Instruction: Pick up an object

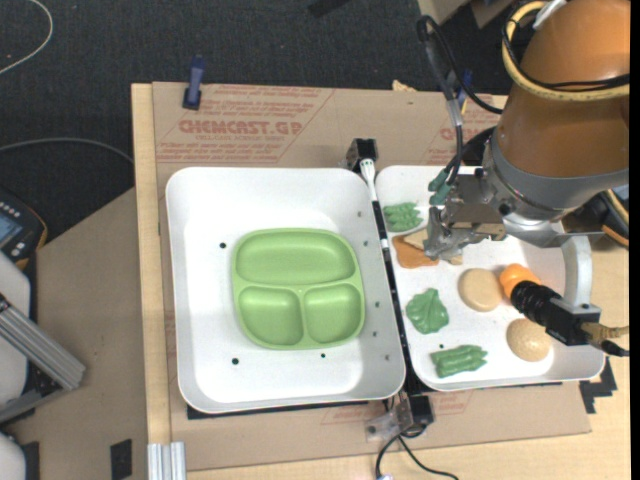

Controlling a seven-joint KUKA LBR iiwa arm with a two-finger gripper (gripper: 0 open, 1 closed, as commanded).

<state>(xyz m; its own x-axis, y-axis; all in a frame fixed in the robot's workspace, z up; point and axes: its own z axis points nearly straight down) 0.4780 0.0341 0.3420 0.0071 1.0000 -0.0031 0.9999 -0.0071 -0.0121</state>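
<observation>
Bins are lying side by side: the left bin [200,348] is carrying a smooth green three-compartment tray [298,286]; the right bin [570,368] is holding leafy green pieces, round tan pieces and a flat orange-brown piece [411,253], with the gripper [445,250] hanging touching or just above it, grip unreadable.

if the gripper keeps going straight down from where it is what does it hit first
Most likely the flat orange piece lying on the right bin floor: the gripper points down right at its edge. Depth is hard to judge from this slanted view, so it may already touch.
</observation>
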